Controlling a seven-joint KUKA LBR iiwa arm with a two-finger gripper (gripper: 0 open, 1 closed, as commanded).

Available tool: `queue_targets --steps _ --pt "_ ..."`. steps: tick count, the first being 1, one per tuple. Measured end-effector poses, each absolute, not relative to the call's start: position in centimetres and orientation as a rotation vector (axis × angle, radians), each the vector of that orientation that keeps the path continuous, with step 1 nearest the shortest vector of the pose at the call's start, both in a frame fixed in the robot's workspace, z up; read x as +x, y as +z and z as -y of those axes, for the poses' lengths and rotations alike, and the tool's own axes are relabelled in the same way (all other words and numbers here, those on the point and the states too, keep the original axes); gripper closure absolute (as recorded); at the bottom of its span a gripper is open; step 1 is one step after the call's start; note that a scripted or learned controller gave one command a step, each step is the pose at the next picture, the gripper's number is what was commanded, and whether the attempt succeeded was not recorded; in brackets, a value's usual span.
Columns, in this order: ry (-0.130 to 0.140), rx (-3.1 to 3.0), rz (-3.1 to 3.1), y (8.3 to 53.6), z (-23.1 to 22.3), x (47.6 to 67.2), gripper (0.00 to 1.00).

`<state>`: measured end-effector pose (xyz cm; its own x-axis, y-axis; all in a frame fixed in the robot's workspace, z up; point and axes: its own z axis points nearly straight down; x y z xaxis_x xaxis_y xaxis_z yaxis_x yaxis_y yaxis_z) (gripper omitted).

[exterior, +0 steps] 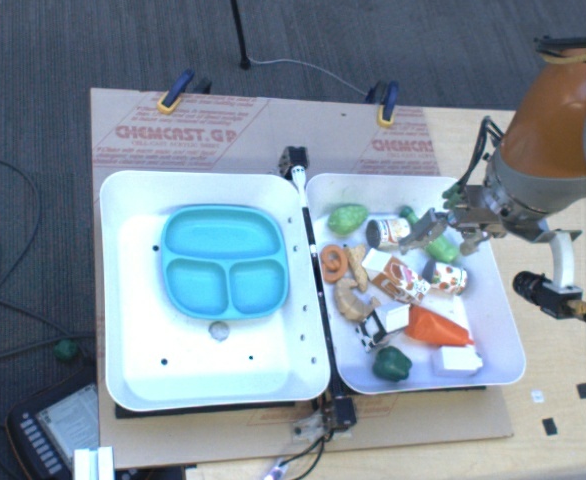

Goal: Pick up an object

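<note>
Pincer [431,226] poised over the right bin [508,363].
White can [387,232] lies just left of me, long axis pointing my way; my grip state I cannot tell.

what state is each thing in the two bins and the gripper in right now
blue divided tray: flat in left bin, compartments bare
gripper: low over right bin, nothing seen between its fingers
small can: on its side
orange carrot: lying flat
green pepper: resting near front wall
white block: lying flat beside the carrot
</note>
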<state>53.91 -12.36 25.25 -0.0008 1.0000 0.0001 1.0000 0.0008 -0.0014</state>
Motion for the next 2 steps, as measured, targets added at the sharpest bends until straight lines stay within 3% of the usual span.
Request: queue_targets --steps 1,2 --pt "-0.001 -2.221 2.223 13.0 10.3 53.1 0.0" --pt "0.001 -2.227 2.224 14.0 10.6 53.1 1.0"
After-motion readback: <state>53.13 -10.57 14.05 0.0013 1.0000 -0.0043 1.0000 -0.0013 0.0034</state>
